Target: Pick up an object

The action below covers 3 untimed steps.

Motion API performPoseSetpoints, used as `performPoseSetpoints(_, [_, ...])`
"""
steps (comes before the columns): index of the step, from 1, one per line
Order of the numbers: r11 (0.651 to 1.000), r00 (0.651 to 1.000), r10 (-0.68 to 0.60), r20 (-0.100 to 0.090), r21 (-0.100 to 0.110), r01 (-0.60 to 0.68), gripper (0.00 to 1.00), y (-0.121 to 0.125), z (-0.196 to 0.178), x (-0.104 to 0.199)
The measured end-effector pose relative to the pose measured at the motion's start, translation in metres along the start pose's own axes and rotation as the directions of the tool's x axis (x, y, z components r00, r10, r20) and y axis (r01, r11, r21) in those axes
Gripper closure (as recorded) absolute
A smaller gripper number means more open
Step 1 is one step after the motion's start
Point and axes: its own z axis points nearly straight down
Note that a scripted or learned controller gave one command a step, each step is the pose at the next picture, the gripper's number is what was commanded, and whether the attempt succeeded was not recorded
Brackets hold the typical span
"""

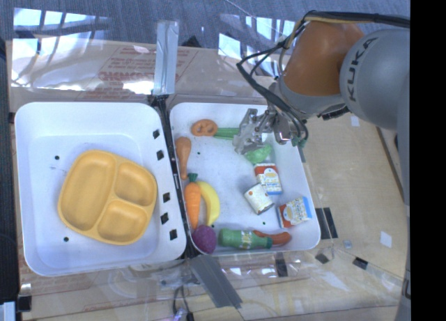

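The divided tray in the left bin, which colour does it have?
The divided tray is yellow, plain with no pattern; the camera view shows it clearly in the left bin.

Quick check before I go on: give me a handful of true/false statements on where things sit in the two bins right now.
1. The yellow divided tray lies in the left bin. True.
2. The banana lies in the left bin. False: it is in the right bin, beside the carrot.
3. The gripper is over the right bin's upper part, near a light green item. True.
4. The green bottle stands upright. False: it lies on its side along the bin's near edge.
5. The purple item sits at the right bin's near left corner. True.
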Motion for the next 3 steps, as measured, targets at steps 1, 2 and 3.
performPoseSetpoints(1, [0.994, 0.994, -0.106, 0.0, 0.001, 0.106, 1.0, -0.046, 0.006, -0.028])
performPoseSetpoints(2, [0.916, 0.916, -0.401, 0.002, 0.0, 0.401, 1.0, -0.043, -0.014, -0.04])
performPoseSetpoints(3, [0.703, 0.703, -0.712, 0.003, 0.001, 0.712, 1.0, -0.043, -0.018, -0.04])
